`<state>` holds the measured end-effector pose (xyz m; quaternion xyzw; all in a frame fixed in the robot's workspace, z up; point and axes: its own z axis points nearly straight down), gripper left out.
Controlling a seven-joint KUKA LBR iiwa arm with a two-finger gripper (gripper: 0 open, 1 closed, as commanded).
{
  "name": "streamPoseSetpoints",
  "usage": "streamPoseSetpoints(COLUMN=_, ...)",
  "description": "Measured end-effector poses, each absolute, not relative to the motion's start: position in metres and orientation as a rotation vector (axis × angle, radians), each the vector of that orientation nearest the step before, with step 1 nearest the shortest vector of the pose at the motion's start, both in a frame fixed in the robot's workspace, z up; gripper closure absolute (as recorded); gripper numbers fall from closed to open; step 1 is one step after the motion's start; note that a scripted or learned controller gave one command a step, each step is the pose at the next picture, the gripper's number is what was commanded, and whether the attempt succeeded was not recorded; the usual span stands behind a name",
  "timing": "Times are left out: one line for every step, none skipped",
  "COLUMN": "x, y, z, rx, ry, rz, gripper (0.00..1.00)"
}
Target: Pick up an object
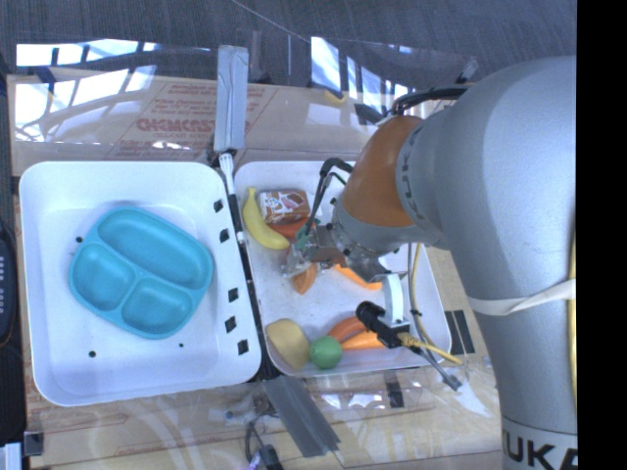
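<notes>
- A blue divided plate [140, 272] lies in the left bin [39, 360].
- The tool [306, 258] hangs low over the right bin [279, 360], amid a banana [259, 223], carrots [355, 333] and a lime [326, 352].

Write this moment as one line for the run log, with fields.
gripper: low in right bin | below it: orange piece | nearby: banana | left bin: blue tray

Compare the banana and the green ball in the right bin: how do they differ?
The banana is yellow, long and curved; the green ball is round. The banana lies at the bin's far left, along the wall by the divider; the ball sits at the near edge, between a yellowish potato-like piece and an orange carrot-like piece. The banana looks larger than the ball. Both rest in the right bin, apart from the gripper.
</notes>
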<state>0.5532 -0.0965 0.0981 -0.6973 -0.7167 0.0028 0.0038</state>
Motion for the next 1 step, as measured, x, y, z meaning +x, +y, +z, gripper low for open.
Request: streamPoseSetpoints(x=0.6299, y=-0.0376, z=0.1935, rx=-2.265, ry=-2.180, rz=-0.005, gripper=1.00)
